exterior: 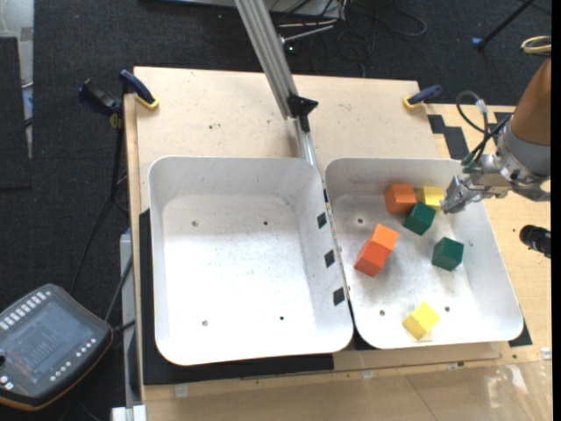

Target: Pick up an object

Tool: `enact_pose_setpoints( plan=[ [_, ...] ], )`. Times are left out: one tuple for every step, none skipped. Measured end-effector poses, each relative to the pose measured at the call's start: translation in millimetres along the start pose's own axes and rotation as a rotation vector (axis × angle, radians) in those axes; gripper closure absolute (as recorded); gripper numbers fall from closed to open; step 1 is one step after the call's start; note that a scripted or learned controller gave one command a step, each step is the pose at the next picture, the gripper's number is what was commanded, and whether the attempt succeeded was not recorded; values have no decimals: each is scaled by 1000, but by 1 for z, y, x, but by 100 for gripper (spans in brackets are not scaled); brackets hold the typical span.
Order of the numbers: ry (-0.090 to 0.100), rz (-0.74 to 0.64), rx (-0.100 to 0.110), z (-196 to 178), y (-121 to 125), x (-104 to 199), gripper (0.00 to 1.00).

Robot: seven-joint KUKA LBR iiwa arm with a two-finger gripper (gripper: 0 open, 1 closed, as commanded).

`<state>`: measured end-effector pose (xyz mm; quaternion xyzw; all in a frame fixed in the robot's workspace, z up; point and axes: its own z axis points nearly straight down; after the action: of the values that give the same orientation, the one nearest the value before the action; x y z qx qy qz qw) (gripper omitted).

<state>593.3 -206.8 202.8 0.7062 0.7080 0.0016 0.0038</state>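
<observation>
- Here's the arm (530, 130) reaching in from the right, its gripper (455, 202) low over the far side of the right bin (504, 301); the left bin (166, 235) isn't in play.
- Claw state: can't tell from this angle. Nothing is visibly caught in it.
- Right by the tip sits a tight cluster: an orange cube (401, 197), a yellow cube (430, 196) just beside it, and a green cube (420, 218) in front, touching or nearly so.
- The yellow cube looks the likeliest target, closest to the tip. Tricky though, with neighbours pressing on two sides.
- Easier pickings stand apart: a second green cube (448, 253), an orange block (377, 248) mid-bin, a yellow block (421, 320) near the front edge.
- Handling call: these look like small, rigid, light painted blocks. No crush risk, but smooth faces may slip.
- Best hold: two opposite flat faces, squared up, not the corners. A tilted one could twist out.
</observation>
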Motion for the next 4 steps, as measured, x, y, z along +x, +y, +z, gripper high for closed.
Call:
enact_pose_setpoints(
  plan=[
    [5, -5, 8, 3, -6, 60, 100],
    [5, -4, 9, 2, -15, 103, 100],
    [6, -7, 8, -2, -21, 166, 100],
    [6, -6, 10, 1, -32, 220, 100]
  ],
)
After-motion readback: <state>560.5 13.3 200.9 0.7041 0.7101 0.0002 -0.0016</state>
